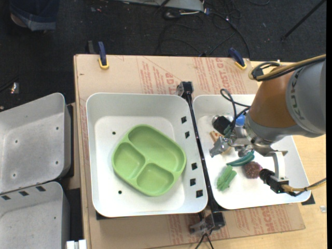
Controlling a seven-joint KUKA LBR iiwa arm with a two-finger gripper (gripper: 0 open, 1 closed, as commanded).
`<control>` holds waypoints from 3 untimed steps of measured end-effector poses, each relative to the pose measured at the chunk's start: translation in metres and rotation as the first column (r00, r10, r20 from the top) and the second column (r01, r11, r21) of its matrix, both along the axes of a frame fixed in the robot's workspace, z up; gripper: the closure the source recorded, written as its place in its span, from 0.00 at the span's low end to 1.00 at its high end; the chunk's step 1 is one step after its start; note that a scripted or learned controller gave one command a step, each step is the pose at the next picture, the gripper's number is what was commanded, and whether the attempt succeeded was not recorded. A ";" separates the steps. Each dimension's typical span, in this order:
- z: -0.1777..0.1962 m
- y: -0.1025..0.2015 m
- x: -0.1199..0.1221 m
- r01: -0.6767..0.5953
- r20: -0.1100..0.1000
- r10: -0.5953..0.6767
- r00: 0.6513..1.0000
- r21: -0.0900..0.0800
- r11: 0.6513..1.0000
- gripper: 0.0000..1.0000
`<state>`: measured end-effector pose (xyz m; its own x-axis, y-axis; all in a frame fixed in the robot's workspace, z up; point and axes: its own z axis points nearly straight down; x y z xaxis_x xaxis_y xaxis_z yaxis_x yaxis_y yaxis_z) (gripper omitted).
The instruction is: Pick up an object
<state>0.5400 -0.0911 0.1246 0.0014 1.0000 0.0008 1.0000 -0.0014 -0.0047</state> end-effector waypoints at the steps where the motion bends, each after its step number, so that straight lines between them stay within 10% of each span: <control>1: -0.034 0.001 0.000 0.000 0.002 0.000 1.000 0.000 1.000 0.00; 2: -0.023 0.000 0.000 0.002 0.003 -0.002 1.000 0.000 1.000 1.00; 3: 0.022 -0.007 -0.002 0.001 0.008 -0.001 1.000 -0.002 1.000 1.00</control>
